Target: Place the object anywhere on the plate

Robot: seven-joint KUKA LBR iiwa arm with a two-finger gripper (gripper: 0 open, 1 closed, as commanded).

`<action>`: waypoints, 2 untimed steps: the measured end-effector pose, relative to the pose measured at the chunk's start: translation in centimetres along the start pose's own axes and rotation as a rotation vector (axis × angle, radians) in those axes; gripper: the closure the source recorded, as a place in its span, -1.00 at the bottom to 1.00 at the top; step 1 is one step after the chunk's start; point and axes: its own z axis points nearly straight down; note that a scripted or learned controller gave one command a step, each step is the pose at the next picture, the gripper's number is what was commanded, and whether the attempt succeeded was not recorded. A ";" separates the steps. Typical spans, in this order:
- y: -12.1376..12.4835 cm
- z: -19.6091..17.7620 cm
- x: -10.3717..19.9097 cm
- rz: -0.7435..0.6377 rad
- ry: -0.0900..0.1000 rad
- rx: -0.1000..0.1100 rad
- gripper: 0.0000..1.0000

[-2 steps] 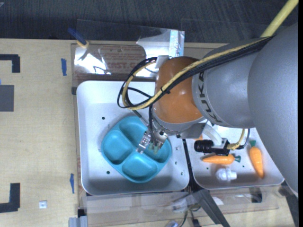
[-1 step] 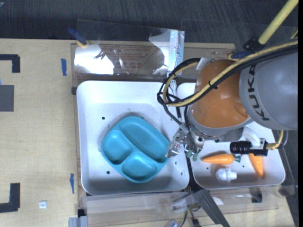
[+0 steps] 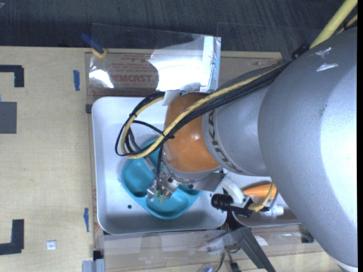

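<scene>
Grey arm (image 3: 306,129) looms closest, with its end effector (image 3: 159,194) down over the teal plate (image 3: 136,180) in the white bin (image 3: 108,152); I can't tell its grip. Right of it lies an orange object (image 3: 258,190).

Bright, even light falls from overhead, and the pale counter (image 3: 45,169) looks a little washed out. The clear plastic sheet (image 3: 170,61) at the back throws strong white glare. The white bin (image 3: 108,152) shines with soft sheen and only faint shadows along its walls. The big grey arm (image 3: 300,135), close to the lens, looks soft and slightly blurred; the far floor is dark and grainy.
</scene>
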 end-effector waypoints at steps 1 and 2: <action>-3.4 3.3 -3.1 0.047 0.009 -0.001 1.00; -6.7 -0.7 -6.5 -0.161 -0.003 -0.002 1.00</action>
